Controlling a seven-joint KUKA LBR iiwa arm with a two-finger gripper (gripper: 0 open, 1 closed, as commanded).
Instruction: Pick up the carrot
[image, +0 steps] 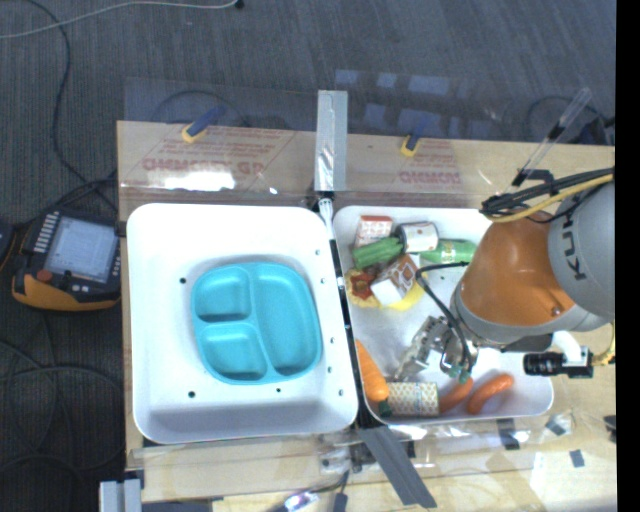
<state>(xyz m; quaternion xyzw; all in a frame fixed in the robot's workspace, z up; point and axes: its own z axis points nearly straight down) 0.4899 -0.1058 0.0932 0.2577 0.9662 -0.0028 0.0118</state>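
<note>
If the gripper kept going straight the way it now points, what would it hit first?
The gripper points down and toward the near-left of the right bin. Going straight on, it would probably first meet the speckled block; the carrot lies just left. Depth is unclear.

2 bins (150, 330), 1 tray (258, 320), 1 carrot (371, 374)

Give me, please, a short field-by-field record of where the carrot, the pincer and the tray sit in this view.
carrot: right bin, by its left wall, lying free
pincer: low over the right bin, to the right of the carrot
tray: blue tray with compartments, in the left bin
clutter: packets at the right bin's far end
</note>
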